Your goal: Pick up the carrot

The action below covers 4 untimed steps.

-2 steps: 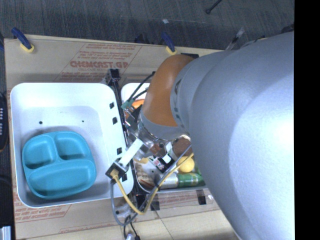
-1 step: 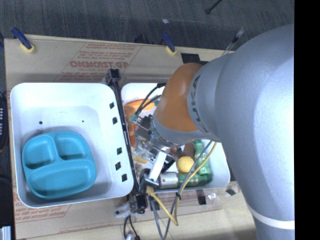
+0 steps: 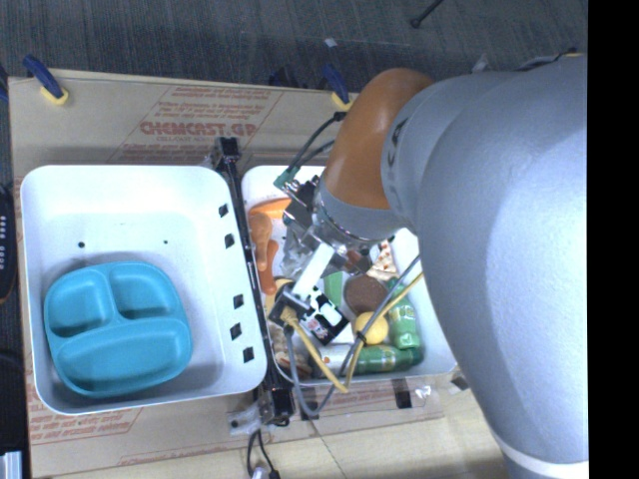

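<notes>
The carrot (image 3: 264, 230) lies against the left wall of the right bin (image 3: 260, 180), just beside the gripper (image 3: 296, 265). I cannot tell how open the gripper is. It should straddle the carrot across its width, clear of the wall, before closing.

Red "CHEMCAST GP" print on the brown bench sheet (image 3: 120, 108)
</notes>
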{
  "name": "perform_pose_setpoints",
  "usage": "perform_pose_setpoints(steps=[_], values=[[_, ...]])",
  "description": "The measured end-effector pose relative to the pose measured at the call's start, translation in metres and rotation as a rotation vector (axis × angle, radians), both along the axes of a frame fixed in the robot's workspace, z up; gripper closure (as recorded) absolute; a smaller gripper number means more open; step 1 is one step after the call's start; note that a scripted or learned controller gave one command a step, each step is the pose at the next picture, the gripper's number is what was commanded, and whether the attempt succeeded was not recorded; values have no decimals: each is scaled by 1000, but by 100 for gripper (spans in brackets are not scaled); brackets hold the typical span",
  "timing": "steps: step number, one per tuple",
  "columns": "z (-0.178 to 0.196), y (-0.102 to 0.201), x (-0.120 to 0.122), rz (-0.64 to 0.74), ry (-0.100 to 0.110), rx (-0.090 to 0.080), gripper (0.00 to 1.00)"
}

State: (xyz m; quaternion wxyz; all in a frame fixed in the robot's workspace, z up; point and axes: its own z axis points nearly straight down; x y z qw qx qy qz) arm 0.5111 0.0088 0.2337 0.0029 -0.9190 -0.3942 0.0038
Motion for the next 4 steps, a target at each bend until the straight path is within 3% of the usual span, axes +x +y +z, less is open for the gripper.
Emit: perform_pose_setpoints(steps=[1,2,3,4], values=[[82,18,76,-128,-4,0,100],[1,56,59,-498,5,-10,100],[35,61,-13,-586,0,-9,100],[-44,85,-36,-300,6,-4,100]])
